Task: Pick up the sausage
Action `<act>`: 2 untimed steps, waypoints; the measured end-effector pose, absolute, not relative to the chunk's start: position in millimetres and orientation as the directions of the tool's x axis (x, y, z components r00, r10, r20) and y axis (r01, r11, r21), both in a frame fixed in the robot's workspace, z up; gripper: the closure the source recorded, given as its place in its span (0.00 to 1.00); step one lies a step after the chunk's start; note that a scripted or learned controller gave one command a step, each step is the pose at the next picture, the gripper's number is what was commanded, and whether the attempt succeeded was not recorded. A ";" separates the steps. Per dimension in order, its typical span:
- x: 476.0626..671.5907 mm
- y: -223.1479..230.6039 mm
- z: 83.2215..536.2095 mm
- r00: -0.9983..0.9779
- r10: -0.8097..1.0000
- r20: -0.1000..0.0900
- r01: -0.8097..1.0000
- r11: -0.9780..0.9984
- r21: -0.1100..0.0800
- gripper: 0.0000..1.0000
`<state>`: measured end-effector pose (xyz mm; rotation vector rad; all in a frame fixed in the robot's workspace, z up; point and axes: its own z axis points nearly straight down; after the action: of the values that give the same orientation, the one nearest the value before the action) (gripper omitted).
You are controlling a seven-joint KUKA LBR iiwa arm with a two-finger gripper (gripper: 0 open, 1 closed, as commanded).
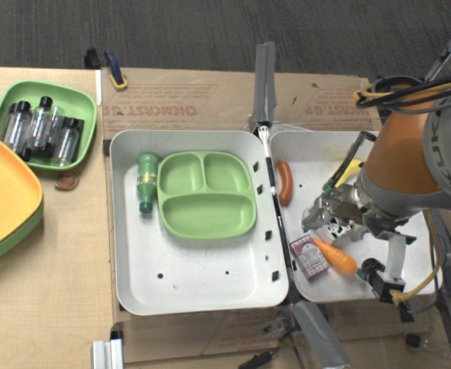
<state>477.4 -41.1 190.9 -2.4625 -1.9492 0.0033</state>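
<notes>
The sausage [285,183], reddish-brown and short, lies upright along the left wall of the right bin [310,148]. My gripper [326,220] hangs low over the middle of that bin, right of and below the sausage and well apart from it. Its grey metal body hides the fingers. Just below it lies an orange carrot [338,257].
A small pink box [310,256] lies beside the carrot. A yellow object [349,171] pokes out behind the arm. The left bin [133,275] holds a green divided plate [207,194] and a green bottle [147,181]. Off the bins: a green tray of bottles [44,125] and yellow plates [6,202].
</notes>
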 end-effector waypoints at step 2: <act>477.6 -40.5 191.5 0.366 0.931 -0.001 0.931 -0.366 -0.001 0.00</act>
<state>477.6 -40.5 191.5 -2.5962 -1.7685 0.0022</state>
